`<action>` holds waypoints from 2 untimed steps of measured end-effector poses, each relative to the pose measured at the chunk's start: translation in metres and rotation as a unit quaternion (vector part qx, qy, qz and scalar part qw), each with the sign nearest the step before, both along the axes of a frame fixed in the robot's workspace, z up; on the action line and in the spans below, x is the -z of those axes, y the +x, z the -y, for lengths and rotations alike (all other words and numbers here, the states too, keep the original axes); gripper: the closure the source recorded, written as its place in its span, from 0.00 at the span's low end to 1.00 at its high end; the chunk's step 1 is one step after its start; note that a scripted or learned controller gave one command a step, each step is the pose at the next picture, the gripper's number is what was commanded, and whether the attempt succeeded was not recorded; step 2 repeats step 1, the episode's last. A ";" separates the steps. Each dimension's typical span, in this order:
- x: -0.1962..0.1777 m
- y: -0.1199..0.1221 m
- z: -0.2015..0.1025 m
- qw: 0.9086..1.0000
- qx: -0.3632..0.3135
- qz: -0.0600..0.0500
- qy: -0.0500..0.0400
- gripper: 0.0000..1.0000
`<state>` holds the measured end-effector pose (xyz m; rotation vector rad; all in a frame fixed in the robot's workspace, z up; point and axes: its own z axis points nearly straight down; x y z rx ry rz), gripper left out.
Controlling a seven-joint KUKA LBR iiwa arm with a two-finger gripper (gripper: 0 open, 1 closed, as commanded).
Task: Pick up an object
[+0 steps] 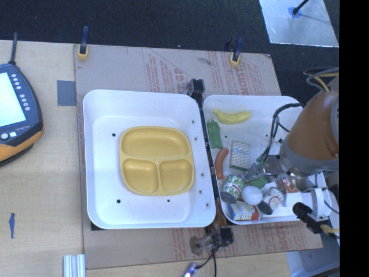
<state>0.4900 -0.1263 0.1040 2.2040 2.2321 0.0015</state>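
Clutter fills the right bin [259, 104], where we find the arm's end effector [262, 175] lowered among a banana [233, 117], can [232, 187] and white ball [251, 195]; its opening we cannot tell. A yellow divided tray [156, 159] occupies the left bin [98, 154], presumably awaiting a picked object.

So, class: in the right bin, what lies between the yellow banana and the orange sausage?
A green vegetable piece lies between the banana and the sausage, seen in the camera view.
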 end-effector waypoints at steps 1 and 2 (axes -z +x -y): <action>-0.088 0.003 -0.080 1.000 0.003 -0.003 0.002 1.00; -0.088 0.003 -0.080 1.000 0.003 -0.003 0.002 1.00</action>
